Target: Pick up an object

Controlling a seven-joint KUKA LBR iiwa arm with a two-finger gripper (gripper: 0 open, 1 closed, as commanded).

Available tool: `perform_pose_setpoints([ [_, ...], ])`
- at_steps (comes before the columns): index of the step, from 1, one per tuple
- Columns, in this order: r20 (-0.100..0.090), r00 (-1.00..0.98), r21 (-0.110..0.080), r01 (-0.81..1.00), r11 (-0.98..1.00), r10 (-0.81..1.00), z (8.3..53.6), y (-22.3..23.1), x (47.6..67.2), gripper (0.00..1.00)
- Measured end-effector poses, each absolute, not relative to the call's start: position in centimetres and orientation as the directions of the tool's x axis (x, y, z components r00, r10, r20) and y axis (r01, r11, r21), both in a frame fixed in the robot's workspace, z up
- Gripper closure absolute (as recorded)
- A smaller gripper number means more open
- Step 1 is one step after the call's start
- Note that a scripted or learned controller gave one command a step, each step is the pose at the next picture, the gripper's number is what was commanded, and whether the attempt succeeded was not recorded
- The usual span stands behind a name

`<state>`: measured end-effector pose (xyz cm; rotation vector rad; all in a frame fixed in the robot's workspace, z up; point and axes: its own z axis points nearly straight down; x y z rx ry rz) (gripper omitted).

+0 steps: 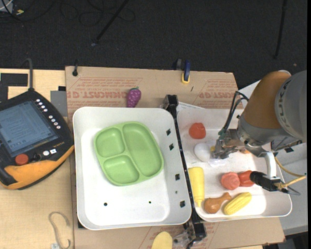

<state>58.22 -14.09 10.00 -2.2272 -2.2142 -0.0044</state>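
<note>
I see the long yellow plastic corn cob (237, 203) lying in the right white bin (280, 209), its axis running two to eight o'clock. The two-finger gripper (221, 150) hangs at its twelve o'clock; I cannot tell its grip.

- desk (31, 211): light wood top;
- brown cardboard sheet (103, 87) under two white bins (124, 211), side by side;
- teach pendant (26, 134) at left;
- purple grapes (133, 96) on cardboard

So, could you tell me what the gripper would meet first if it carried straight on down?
Probably the white object in the right bin: the gripper hangs just beside it, though depth is hard to judge.
</note>
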Motion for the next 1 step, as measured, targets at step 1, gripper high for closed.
perform_pose_setpoints([
  [1,-0.001,0.011,0.002,1.000,-0.011,1.000,15.83,-15.25,58.32,1.00],
])
